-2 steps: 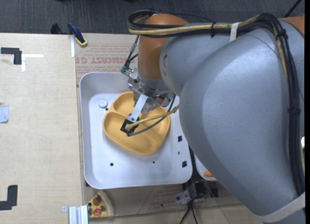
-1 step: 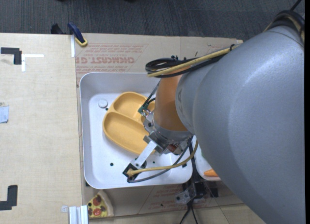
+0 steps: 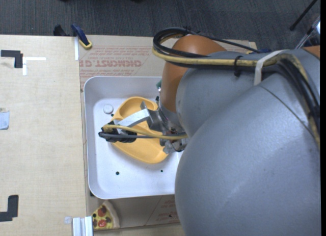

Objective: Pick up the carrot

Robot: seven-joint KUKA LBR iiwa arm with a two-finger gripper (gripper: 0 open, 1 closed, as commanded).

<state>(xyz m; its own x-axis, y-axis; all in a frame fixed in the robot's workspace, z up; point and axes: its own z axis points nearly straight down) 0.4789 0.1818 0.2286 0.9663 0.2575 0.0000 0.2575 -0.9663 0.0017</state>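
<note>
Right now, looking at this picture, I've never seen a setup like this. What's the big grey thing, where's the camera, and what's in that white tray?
The big grey shape is a robot arm with an orange band, reaching in from the right. One camera, fixed above the bench, looks down at a slant. The arm's end is down over a shallow white bin, above a yellow dish-like thing. A small white disc lies beside it. A toy pizza slice lies outside the bin's near edge. Whether the arm holds anything, I cannot tell.
</note>
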